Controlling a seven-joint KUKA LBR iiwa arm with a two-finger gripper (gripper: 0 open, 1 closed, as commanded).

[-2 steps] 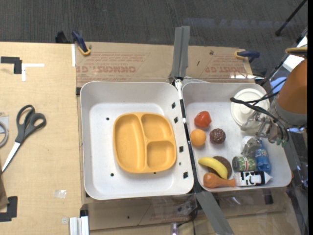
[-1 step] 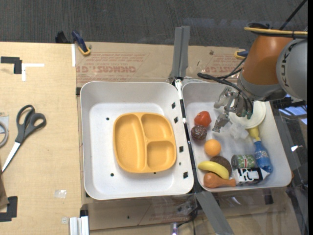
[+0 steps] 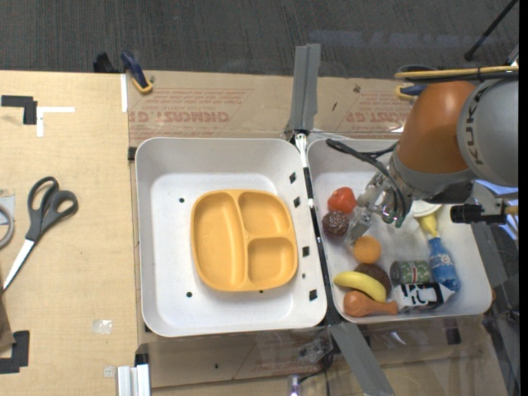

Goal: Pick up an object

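Note:
My gripper hangs low over the middle of the right bin, below the arm's orange band. Just to its left lie a red tomato and a dark round fruit. A small orange sits right below it. Nearer the front are a banana, a dark brown lump behind it, and an orange-brown gourd. Nothing shows as held.
A green can, a black-and-white pack and a blue bottle crowd the right bin's front right. The left bin holds a yellow divided plate. Scissors lie on the bench at the far left.

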